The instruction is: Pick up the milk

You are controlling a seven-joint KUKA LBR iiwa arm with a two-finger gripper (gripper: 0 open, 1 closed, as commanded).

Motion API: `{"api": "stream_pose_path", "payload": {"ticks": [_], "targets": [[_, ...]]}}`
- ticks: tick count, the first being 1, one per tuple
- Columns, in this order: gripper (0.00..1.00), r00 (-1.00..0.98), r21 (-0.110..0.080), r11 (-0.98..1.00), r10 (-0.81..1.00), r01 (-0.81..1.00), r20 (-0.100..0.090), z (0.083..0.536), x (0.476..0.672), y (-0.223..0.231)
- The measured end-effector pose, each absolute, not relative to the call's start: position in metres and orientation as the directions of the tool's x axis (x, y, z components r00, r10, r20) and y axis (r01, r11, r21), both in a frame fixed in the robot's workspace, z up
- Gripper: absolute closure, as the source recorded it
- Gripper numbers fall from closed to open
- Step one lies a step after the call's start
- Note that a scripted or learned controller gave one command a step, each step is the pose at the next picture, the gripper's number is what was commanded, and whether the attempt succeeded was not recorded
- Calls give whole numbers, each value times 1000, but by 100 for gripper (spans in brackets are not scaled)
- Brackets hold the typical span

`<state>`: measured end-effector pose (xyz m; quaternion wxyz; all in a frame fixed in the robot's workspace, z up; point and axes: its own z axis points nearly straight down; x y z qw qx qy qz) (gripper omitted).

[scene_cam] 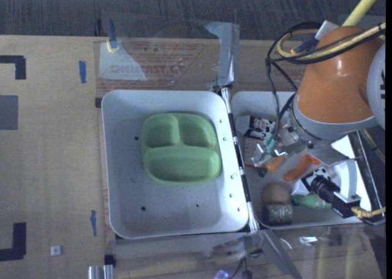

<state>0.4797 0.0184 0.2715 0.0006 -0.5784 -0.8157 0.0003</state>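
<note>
Milk carton (258,126) lies near right bin's (240,101) back-left corner — gripper (277,147) hovers beside it among clutter — finger state cannot tell.

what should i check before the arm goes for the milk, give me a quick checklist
1. Milk located: cannot tell. A small carton-like item lies at the back of the right bin, but it is too small to confirm.
2. Tool state: cannot tell. The tool sits low over the clutter, partly hidden under the arm.
3. Tool over the right bin: ok.
4. Space around the target: not ok. Orange pieces, a brown round item and a can crowd the bin.
5. Left bin out of the way: ok. It holds a green divided tray.
</note>
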Motion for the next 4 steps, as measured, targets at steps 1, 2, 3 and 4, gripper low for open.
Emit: {"api": "stream_pose_path", "payload": {"ticks": [1, 2, 3, 4], "targets": [[100, -437, 2, 437, 899, 899, -1, 281, 480, 55], [100, -542, 3, 542, 840, 840, -2, 286, 480, 114], [100, -433, 2, 433, 901, 901, -1, 248, 507, 173], [100, -651, 3, 651, 759, 759, -2, 258, 511, 197]]}}
